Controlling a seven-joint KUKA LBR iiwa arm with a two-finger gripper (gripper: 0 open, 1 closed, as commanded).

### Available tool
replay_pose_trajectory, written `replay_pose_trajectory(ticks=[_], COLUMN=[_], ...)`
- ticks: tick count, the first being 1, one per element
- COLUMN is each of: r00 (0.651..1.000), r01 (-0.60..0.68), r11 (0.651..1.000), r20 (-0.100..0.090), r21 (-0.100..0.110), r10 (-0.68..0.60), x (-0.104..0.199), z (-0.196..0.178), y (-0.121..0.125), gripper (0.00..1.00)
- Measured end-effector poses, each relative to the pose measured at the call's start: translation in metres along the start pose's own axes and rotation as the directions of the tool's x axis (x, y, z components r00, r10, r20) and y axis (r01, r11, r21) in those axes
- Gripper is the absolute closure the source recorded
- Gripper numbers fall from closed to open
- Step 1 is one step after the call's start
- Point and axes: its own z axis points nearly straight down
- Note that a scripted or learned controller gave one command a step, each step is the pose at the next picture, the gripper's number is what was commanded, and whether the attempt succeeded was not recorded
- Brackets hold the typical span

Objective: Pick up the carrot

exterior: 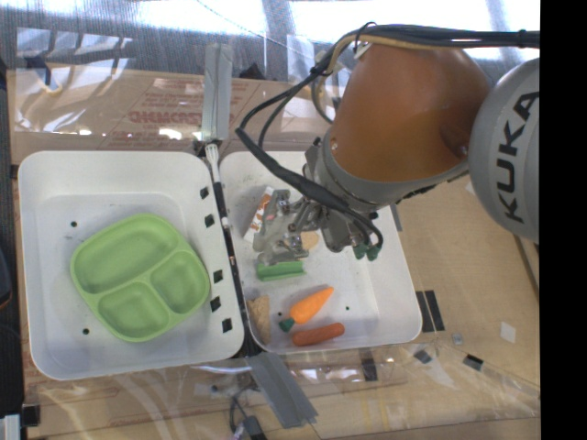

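Note:
The carrot [308, 306] is orange with a small green stub at its left end; it lies slantwise near the front of the right bin [401, 293]. My gripper [285, 234] hangs over the middle of that bin, up and to the left of the carrot and apart from it. Its metal fingers point toward the bin floor, just above a green bar-shaped piece [280, 269]. The arm's big orange band hides the bin's far right part.
A reddish sausage-like piece [318, 335] lies just in front of the carrot. A tan bread-like piece [260, 313] sits at the bin's front left. The left bin [46, 246] holds a green divided plate [140, 276]. An upright divider [220, 236] separates the bins.

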Motion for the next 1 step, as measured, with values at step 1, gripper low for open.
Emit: replay_pose_trajectory(ticks=[1], r00=[0.912], r01=[-0.410], r11=[0.912], r20=[-0.003], r21=[0.002], r10=[0.410], x=[-0.0165], z=[-0.0174], y=[-0.0162], gripper=[1.00])
